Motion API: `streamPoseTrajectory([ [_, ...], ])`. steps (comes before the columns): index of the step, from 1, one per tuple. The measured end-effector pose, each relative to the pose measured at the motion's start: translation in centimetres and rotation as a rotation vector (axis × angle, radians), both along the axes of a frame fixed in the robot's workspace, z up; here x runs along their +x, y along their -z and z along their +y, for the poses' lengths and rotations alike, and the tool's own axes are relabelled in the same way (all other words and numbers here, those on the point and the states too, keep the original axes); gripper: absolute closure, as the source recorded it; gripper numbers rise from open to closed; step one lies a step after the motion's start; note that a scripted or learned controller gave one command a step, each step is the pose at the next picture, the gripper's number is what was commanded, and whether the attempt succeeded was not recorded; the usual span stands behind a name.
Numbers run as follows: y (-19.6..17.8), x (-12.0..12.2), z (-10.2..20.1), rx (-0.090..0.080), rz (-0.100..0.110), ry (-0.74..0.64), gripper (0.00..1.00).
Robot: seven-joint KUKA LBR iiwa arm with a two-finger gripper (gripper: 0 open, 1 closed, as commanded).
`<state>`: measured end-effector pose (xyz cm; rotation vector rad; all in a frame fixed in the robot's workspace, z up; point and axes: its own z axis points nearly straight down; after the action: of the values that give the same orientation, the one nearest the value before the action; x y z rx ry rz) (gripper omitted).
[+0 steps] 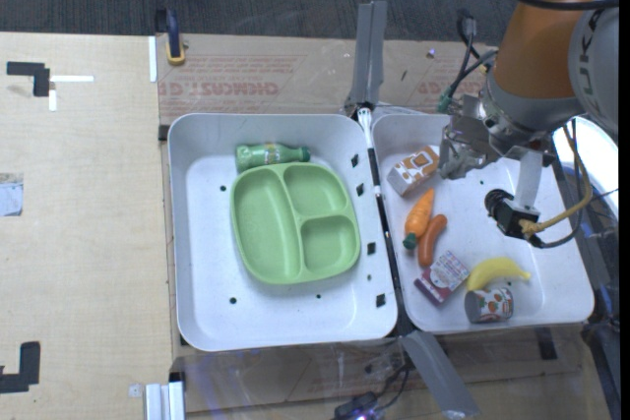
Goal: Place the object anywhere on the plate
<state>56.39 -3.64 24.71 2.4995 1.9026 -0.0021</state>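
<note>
The grey two-finger gripper [459, 158] hangs over the right white bin [566, 295], near a small carton [412, 169]; whether it is spread or pinched I cannot tell. The green sectioned plastic plate [293, 222] lies in the left bin [202, 300].

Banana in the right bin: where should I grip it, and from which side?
Probably grip the banana across its middle, coming straight down from above. It lies flat with its long axis roughly left-right, curving slightly, so set the fingers across the narrow width. Watch the can just below it and the small box at its left end; the upper side looks freer.
</note>
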Motion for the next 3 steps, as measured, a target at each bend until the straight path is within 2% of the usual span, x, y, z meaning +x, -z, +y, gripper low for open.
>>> streamPoseTrajectory([
  [1, 2.7, 6.2, 6.7, 0.000, 0.000, -0.236, 1.00],
  [2, 5.5, 1.0, 10.3, 0.001, 0.001, -0.514, 1.00],
  [3, 5.4, 4.4, 4.6, 0.000, 0.000, -0.188, 1.00],
])
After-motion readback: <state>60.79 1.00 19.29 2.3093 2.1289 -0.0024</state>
